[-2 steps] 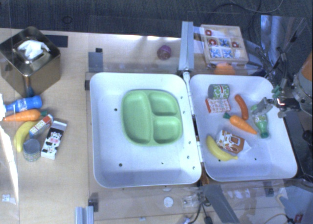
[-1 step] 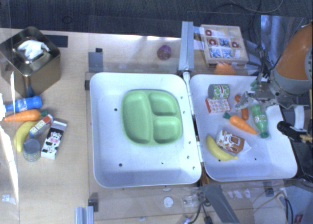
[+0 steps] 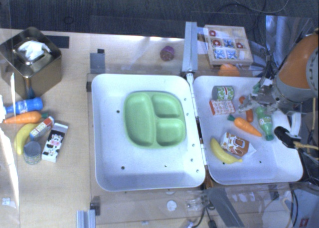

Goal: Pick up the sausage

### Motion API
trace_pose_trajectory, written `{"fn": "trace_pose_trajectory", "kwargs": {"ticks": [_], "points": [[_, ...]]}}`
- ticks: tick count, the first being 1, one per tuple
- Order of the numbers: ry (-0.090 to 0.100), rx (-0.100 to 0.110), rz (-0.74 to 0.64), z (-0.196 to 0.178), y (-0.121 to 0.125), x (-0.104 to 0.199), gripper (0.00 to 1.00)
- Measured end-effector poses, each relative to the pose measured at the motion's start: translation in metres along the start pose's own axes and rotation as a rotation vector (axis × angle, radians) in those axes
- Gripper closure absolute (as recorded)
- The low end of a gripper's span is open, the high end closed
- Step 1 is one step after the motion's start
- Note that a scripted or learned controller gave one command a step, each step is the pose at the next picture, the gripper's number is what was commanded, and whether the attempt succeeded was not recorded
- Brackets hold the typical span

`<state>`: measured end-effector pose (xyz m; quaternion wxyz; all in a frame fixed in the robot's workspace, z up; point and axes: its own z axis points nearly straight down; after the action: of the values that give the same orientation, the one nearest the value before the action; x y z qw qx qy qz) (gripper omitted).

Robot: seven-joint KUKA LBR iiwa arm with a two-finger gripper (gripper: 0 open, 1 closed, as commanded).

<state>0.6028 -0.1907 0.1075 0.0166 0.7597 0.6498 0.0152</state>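
Two white bins: left bin (image 3: 104,137) holds a green tray (image 3: 153,118). Gripper (image 3: 259,98) over right bin (image 3: 279,170), beside carrot (image 3: 247,126); grip state cannot be told.

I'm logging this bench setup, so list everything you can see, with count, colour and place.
Bins: two, white, side by side on the bench.
Divided tray: one, green, in the left bin.
Can: one, green label, right bin, upper part.
Small packet: one, red and white, right bin, below the can.
Carrot: one, orange, right bin, middle.
Bottle: one, green, right bin, beside the carrot.
Banana: one, yellow, right bin, lower part.
Carton: one, brown and white, right bin, touching the banana.
Sausage: small reddish item, right bin, near the arm; hard to make out.
Arm: one, grey with orange band, over the right bin.
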Motion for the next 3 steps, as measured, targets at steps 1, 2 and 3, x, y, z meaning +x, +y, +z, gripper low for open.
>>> {"fn": "trace_pose_trajectory", "kwargs": {"ticks": [1, 2, 3], "points": [[-0.001, -0.007, -0.006, -0.012, 0.003, 0.002, 1.0], [-0.001, 0.039, -0.077, -0.023, -0.018, -0.007, 1.0], [-0.002, 0.032, -0.082, -0.035, -0.015, -0.005, 1.0]]}}
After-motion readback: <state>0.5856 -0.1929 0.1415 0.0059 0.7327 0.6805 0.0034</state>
